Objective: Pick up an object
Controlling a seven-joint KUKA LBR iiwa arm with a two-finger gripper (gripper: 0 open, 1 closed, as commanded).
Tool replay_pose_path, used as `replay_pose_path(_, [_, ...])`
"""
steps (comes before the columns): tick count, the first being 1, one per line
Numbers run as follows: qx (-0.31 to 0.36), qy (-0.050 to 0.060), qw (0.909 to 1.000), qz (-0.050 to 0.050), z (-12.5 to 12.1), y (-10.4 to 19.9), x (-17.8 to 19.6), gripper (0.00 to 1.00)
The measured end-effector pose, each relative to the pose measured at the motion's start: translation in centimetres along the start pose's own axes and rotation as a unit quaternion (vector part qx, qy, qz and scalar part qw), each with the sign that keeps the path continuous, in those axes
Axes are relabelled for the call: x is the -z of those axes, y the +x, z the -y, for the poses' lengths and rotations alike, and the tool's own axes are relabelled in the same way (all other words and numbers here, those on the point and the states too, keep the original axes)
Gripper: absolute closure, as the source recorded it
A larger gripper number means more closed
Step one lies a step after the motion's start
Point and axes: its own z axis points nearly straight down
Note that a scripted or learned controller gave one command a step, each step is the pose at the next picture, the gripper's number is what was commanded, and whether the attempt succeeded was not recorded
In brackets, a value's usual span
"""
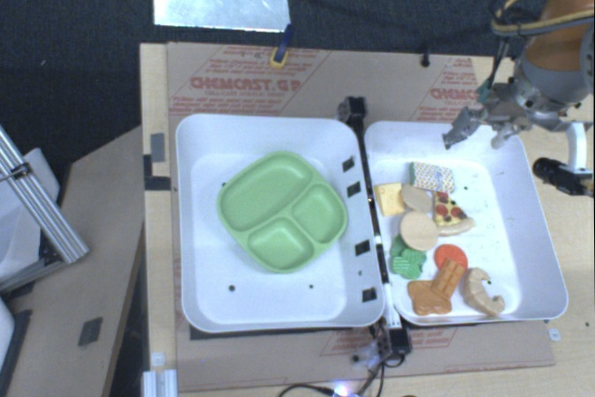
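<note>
We see the gripper (pixel 478 131) over the right bin's (pixel 530 200) far edge, fingers spread apart and holding nothing. Toy food pieces (pixel 432 237) lie clustered in that bin's left half, well below it; a green divided plate (pixel 282 210) sits in the left bin (pixel 200 200).

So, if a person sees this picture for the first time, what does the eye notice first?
Most likely the green divided plate, lying alone in the left bin. Next comes the crowded pile of toy food in the right bin, with a pizza slice and a red disc among the pieces. The gripper hangs with open fingers over that bin's far edge, holding nothing.
</note>
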Motion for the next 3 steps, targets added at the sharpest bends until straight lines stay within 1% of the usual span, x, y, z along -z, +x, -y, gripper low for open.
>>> replay_pose_path(1, [0.001, -0.006, 1.0000, 0.001, -0.3, 0.0, 0.8, 0.00])
replay_pose_path(2, [0.002, -0.004, 1.0000, 0.000, -0.5, 1.0, -4.9, 0.00])
replay_pose_path(3, [0.001, -0.005, 1.0000, 0.001, -0.4, 1.0, -9.0, 0.00])
